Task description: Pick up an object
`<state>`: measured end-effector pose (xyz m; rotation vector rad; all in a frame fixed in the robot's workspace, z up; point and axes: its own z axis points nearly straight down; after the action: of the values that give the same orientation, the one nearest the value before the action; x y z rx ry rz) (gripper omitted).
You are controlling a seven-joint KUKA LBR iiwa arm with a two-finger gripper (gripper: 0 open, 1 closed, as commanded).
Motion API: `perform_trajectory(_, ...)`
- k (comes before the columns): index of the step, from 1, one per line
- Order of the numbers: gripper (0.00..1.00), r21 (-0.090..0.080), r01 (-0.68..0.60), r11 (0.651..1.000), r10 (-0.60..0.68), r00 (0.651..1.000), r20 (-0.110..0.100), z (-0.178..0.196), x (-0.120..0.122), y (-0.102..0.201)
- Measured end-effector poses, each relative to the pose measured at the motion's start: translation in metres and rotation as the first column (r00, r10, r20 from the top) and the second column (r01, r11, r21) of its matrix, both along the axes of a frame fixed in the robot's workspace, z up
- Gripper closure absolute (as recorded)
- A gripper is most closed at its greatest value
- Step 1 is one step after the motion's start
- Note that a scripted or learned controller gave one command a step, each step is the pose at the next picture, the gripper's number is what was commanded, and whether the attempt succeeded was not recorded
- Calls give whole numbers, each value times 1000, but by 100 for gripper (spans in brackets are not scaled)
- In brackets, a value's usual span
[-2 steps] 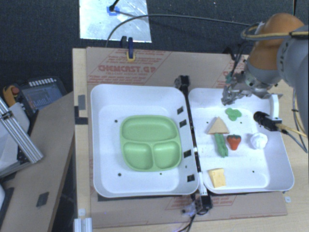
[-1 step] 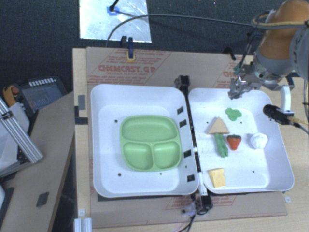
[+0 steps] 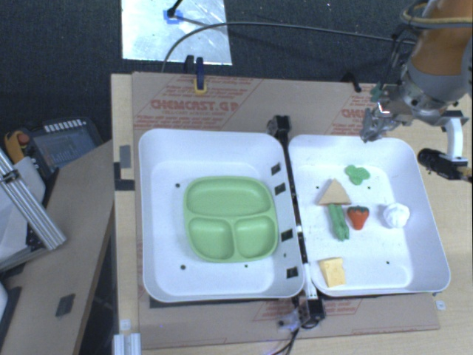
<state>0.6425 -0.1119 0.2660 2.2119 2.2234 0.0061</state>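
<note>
Green tray (image 3: 225,217) in left bin (image 3: 159,198); toy foods (image 3: 347,213) in right bin (image 3: 421,228).

Dark carpeted floor (image 3: 59,43) filling the top of the frame, a shiny metal sheet (image 3: 176,21) lying upper centre, brown lettered board (image 3: 222,102) covering the bench, tan side table (image 3: 59,220) sitting lower left.

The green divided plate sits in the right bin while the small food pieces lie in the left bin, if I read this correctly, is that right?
Not quite. The camera view shows the bins swapped: the green divided plate sits in the left bin, and the small food pieces, such as the strawberry, lie in the right bin.
</note>
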Motion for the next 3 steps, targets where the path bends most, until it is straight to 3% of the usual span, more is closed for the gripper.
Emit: perform_trajectory(3, 100, 2, -4, 1000, 4, 1000, -5, 3, -7, 157)
